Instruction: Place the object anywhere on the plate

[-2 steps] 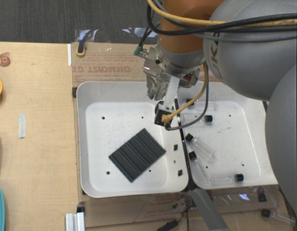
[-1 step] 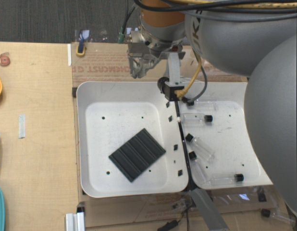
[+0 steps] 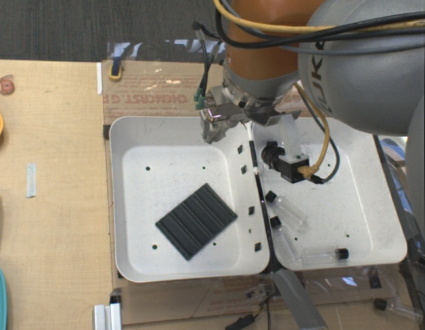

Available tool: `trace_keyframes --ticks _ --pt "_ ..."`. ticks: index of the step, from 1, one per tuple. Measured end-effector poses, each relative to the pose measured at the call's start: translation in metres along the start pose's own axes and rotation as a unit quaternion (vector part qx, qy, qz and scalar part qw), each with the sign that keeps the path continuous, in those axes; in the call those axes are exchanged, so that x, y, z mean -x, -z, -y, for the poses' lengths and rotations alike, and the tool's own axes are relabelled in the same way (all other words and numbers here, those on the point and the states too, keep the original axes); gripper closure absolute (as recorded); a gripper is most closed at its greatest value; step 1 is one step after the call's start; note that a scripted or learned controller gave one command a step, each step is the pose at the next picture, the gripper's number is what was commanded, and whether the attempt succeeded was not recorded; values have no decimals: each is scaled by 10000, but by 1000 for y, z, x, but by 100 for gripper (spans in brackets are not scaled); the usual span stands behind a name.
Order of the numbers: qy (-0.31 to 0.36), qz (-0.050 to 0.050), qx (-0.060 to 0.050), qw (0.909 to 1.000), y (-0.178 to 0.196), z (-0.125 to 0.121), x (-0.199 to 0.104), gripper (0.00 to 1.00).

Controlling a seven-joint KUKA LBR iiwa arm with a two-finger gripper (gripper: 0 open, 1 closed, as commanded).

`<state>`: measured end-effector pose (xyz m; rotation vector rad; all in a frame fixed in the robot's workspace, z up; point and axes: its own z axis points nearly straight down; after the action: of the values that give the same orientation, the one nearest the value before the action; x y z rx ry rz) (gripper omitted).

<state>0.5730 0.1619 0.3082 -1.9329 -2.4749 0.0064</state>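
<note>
Camera view shows the dark ribbed plate (image 3: pixel 197 221) lying flat in the left bin (image 3: pixel 130 184). It looks stiff, light and thin, so its raised edge seems the best hold. The gripper (image 3: pixel 216 124) hangs above the bin's far rim.

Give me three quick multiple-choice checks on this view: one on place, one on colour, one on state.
1. Where does the ribbed plate lie?
A. left bin
B. right bin
C. bare bench

2. What colour is the plate?
A. white
B. orange
C. dark grey

3. How does the plate lie?
A. flat, turned askew to the bin walls
B. propped on the rim
C. flipped on edge

Answers: 1 A, it sits on the left bin floor. 2 C, dark against the white floor. 3 A, its corners point toward the walls.
</note>
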Motion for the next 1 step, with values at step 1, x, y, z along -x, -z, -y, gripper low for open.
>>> trace_keyframes --ticks 1 --pt "1946 5 17 9809 59 24 21 100"
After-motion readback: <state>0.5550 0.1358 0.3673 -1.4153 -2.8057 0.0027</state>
